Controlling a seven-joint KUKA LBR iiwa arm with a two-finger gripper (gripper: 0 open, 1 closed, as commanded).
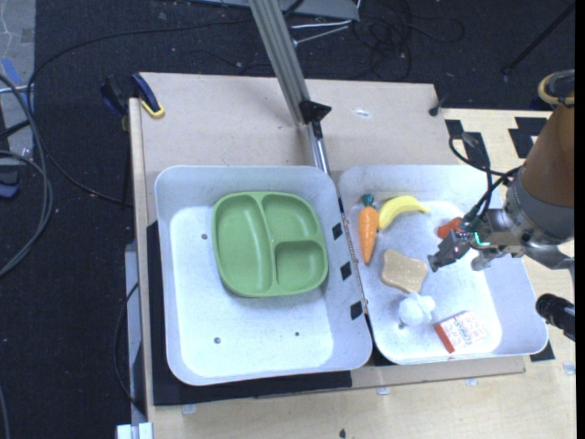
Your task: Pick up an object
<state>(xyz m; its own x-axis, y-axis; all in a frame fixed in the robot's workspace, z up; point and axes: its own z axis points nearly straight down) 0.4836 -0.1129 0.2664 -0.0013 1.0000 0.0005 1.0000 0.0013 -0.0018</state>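
The right bin (512, 337) holds several objects. An orange carrot (367, 233) lies next to a yellow banana (402, 208) at the bin's far left. A tan bread slice (403, 271) sits nearer the middle, with a white lumpy object (415, 311) in front of it. A red and white packet (463, 329) lies by the front wall. My gripper (459, 262) hangs over the middle of this bin, right of the bread slice, open, with bare bin floor between its fingers. A small red object (448, 229) peeks out just behind the gripper.
The left bin (183, 337) holds a green divided plate (271, 243). A slanted metal pole (283, 48) crosses the back of the bench, ending near the divider between the bins. The arm's grey body (548, 199) covers the right bin's far right side.
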